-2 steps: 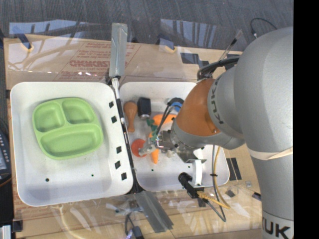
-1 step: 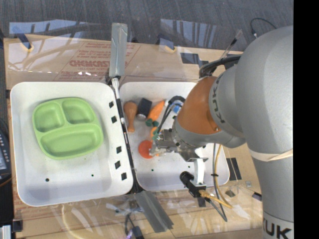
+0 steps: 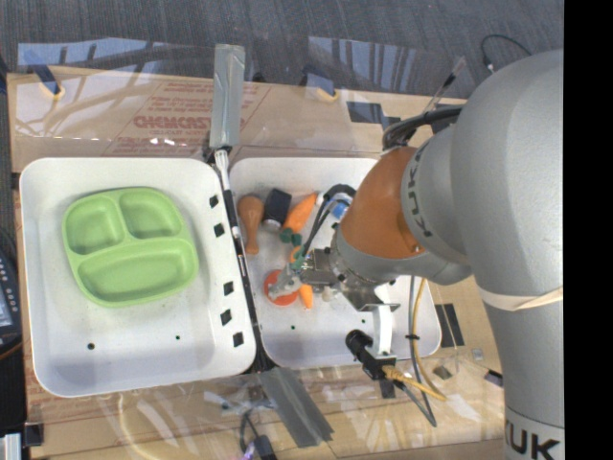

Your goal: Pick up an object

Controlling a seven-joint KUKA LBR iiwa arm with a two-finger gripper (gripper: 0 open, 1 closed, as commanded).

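Over right bin (image 3: 287, 348): gripper (image 3: 305, 274) sits low by orange toys (image 3: 283, 290), prob. to grasp one; grip state unclear.

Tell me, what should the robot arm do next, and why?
Probably lower straight down a little. The gripper hangs right over the small red and orange toys in the right bin, and nothing shows between its fingers yet, so a short drop looks like the best try.
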